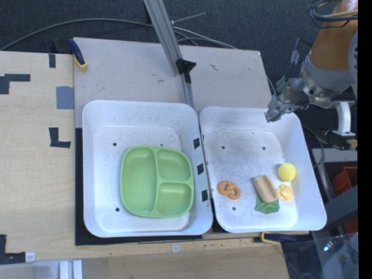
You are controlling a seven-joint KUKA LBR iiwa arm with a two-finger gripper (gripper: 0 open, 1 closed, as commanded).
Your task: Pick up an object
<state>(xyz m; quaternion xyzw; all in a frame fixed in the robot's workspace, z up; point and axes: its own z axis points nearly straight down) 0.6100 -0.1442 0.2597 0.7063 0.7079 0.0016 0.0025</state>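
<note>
While the grey arm with its orange band (pixel 332 39) reaches in from the right, its hand (pixel 274 113) sits over the far right corner of the right shallow white bin (pixel 244 127), above bare bin floor. Nothing shows between the fingers; whether they are spread or closed cannot be told from this angle.

Pickable items cluster in the near right part of that bin, well apart from the hand: small orange pretzel-shaped piece (pixel 229 189), tan bread-like roll (pixel 264 188) lying on a green leafy piece (pixel 268 206), round yellow ball (pixel 286 171), and a small pale yellow lumpy piece (pixel 285 192) just beside the roll.

Left shallow white bin (pixel 99 121) holds a light green plastic divided plate (pixel 157 181) with three compartments, lying flat.

Both bins sit side by side on the wooden worktop (pixel 35 173). Slanted grey metal pole (pixel 164 29) crosses above the far edge, between the bins.
</note>
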